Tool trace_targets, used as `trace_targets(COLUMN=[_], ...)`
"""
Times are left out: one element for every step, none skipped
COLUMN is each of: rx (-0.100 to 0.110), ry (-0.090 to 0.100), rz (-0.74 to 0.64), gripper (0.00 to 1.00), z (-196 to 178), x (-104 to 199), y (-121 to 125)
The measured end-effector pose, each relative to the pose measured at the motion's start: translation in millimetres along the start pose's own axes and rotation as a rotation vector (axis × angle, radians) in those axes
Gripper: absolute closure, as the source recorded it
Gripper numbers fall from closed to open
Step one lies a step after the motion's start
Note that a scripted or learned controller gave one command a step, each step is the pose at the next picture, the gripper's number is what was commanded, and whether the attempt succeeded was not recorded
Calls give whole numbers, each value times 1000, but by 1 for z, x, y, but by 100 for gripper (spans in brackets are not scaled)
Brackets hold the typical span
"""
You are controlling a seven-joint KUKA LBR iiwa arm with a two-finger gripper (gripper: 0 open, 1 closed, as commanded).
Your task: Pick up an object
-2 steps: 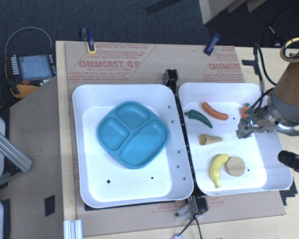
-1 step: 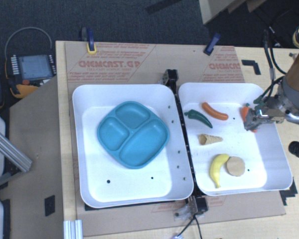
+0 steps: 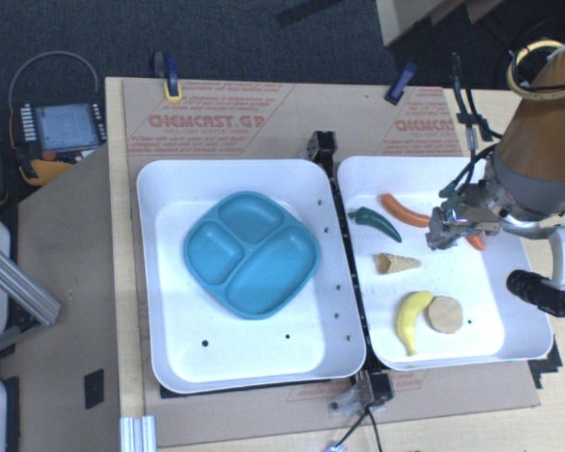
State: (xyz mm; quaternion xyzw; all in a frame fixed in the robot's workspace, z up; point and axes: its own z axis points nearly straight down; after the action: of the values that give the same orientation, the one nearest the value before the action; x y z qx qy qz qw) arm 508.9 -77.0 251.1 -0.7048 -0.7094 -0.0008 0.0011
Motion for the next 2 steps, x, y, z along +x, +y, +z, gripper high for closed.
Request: trace_targets(rx=[1,4], ry=[0,0], rz=[0,0], gripper=[100,100], z=[-3,17], x=[52,105], y=[-6,-10])
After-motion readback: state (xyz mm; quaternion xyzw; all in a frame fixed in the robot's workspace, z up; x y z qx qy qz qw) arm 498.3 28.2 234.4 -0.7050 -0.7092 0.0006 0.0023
